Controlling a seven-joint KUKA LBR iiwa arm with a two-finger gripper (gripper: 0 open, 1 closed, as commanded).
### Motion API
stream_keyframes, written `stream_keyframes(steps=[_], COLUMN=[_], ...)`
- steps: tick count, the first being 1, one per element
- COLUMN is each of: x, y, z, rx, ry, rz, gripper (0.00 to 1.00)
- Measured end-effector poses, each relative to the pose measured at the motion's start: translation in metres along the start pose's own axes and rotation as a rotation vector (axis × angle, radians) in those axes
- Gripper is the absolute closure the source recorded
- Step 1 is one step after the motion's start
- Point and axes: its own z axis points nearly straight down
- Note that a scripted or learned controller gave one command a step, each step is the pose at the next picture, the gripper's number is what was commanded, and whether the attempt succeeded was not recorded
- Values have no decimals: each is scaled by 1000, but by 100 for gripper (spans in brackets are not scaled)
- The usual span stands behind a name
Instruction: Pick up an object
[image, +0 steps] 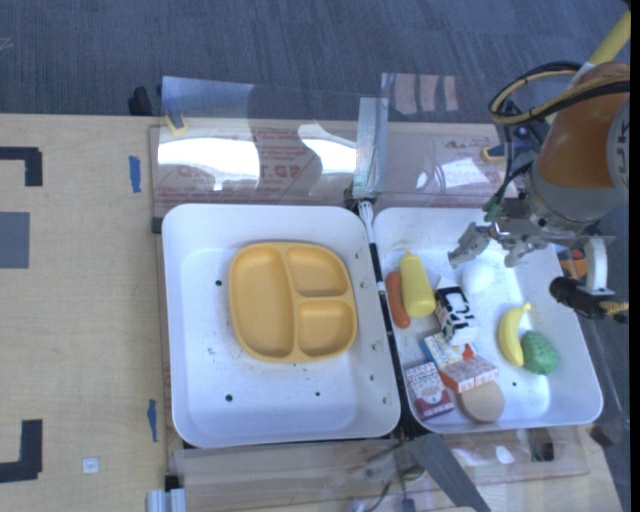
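While the gripper (491, 243) hangs with its fingers spread wide and holding nothing over the far edge of the right bin (572, 400), the yellow bottle (416, 285) lies just to its left, the banana (513, 334) nearer the front.

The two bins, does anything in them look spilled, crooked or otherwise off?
Nothing looks spilled or broken. The yellow divided plate sits slightly rotated in the left bin, which has a few dark specks on its floor. In the right bin the items lie in a loose jumble, several overlapping near the front edge. The tool hangs above that bin.
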Motion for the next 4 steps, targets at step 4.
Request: stream_keyframes(steps=[4], x=[-64], y=[-106], z=[-47], rx=[-11], ry=[-6], rz=[-245], gripper=[0])
